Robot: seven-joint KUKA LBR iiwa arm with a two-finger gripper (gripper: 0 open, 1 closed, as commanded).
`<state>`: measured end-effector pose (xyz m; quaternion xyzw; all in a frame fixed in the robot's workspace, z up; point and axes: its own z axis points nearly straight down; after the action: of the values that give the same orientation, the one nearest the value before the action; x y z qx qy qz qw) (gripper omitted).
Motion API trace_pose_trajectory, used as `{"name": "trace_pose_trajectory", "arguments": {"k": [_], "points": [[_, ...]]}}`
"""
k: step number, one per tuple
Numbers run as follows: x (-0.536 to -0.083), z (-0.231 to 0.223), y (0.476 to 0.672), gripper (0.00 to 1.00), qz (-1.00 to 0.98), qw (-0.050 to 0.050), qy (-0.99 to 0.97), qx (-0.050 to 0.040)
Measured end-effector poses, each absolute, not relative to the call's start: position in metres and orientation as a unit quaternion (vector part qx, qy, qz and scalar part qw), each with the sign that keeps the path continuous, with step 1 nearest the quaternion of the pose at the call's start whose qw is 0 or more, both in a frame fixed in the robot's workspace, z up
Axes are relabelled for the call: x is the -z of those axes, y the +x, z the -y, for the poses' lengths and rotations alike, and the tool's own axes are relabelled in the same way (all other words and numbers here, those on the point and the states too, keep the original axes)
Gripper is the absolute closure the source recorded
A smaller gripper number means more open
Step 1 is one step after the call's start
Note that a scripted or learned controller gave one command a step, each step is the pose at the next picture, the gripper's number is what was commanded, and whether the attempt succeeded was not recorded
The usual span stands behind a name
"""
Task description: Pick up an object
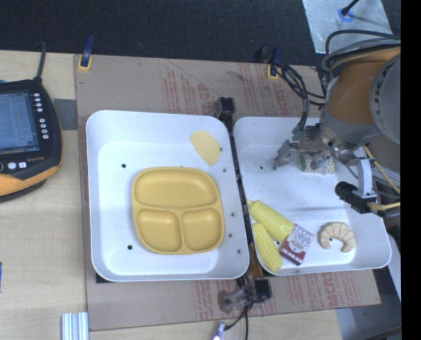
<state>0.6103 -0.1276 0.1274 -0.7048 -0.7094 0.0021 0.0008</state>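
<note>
My gripper (pixel 287 154) hangs low over the back of the right bin (pixel 304 190), reaching in from the right under the grey and orange arm (pixel 359 98). A small green-and-white patterned object (pixel 318 163) lies right beside it, partly hidden by the wrist; I cannot tell whether they touch. Two yellow corn cobs (pixel 267 232) lie along the bin's front left, a small red-and-white packet (pixel 296 244) rests against them, and a tan croissant (pixel 337 236) sits at the front right. All three are well clear of the gripper.
The left bin (pixel 111 190) holds a yellow divided plate (pixel 176 209) and a pale yellow slice (pixel 206 147) at its back right. A tablet in an orange case (pixel 15 137) lies at the bench's left. Cables and a black piece (pixel 352 193) hang near the arm.
</note>
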Motion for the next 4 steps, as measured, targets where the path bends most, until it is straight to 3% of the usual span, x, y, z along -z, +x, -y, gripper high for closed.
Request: {"name": "trace_pose_trajectory", "arguments": {"k": [1,2,3,4], "points": [[-0.149,0.167,0.657,0.0,0.708,0.0,-0.706,-0.0004],[-0.116,0.191,0.645,0.0,0.708,0.001,-0.706,-0.0016],[-0.096,0.186,0.649,0.0,0.708,-0.002,-0.706,-0.0006],[-0.109,0.187,0.651,1.0,0.71,-0.005,-0.705,0.0009]]}}
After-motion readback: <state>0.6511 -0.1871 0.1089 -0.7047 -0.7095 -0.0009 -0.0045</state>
